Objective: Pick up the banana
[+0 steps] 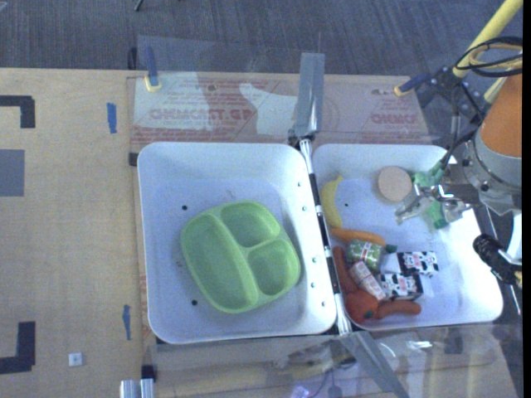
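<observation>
Two shallow white bins are sitting side by side: the left bin (158, 222) is holding one green three-compartment plastic plate (240, 256). The right bin (473, 297) is holding one yellow banana (331, 202) against its left wall, one tan round disc (395, 183), one orange carrot (357, 235) and a jumble of small packages. One metal two-finger gripper (415, 208) is hanging over this bin's right half with fingers spread apart, gripping nothing, well apart from the banana.

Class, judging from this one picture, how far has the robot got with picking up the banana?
Done: nothing yet; the banana lies by the right bin's left wall. In hand: the gripper is over that bin, right of the banana and apart from it. Left: reaching it, gripping, lifting.
</observation>
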You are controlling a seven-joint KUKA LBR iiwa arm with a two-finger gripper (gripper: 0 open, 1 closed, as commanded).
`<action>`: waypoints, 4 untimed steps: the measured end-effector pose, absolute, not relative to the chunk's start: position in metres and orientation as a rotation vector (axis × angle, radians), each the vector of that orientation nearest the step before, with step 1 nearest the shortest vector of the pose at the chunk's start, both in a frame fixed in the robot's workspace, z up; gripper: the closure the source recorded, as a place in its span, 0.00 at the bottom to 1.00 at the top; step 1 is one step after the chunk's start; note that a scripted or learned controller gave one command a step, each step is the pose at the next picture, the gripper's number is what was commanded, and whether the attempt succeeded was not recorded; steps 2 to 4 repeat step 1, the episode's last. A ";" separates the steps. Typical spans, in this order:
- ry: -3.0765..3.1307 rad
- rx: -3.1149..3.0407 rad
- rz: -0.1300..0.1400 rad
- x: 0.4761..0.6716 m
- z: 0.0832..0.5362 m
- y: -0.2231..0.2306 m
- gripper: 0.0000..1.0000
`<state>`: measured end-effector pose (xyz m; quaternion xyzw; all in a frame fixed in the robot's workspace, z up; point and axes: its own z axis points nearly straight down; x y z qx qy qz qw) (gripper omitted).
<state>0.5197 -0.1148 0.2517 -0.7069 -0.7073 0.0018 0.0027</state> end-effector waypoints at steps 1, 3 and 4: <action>-2.078 -2.349 0.007 0.510 0.181 -0.045 0.00; -2.078 -2.349 0.007 0.510 0.181 -0.045 0.00; -2.078 -2.349 0.007 0.510 0.181 -0.045 0.00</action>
